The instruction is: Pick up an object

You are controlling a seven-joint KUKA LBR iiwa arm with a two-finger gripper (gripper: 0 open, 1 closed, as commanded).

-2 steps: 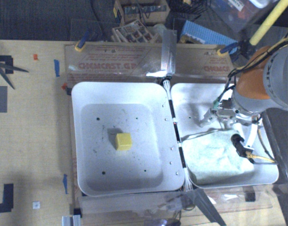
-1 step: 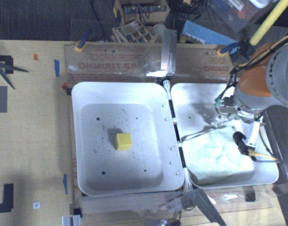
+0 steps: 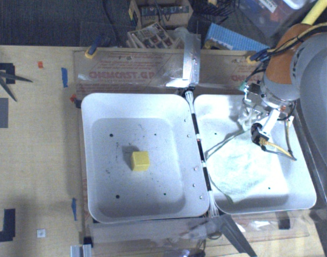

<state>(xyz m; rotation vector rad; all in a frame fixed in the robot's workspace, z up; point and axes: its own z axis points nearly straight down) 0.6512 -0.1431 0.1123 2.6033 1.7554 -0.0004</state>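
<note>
**Pincer over the wrong bin, block not yet approached**

Your one clear target, the small yellow block (image 3: 141, 160), lies alone near the middle of the shallow white left bin (image 3: 89, 143), slightly tilted and touching no wall. The pincer (image 3: 250, 116) hangs over the upper part of the shallow white right bin (image 3: 301, 194), well apart from the block and across the divide between the bins. You cannot tell from this slanted view whether it is wide or narrow, and nothing shows in its grasp.

You are, I judge, at the reach stage, with no pick begun. The next move calls for carrying the grey arm (image 3: 283, 71) leftward over the divide, centring above the block, then descending straight with the pincer wide.
</note>
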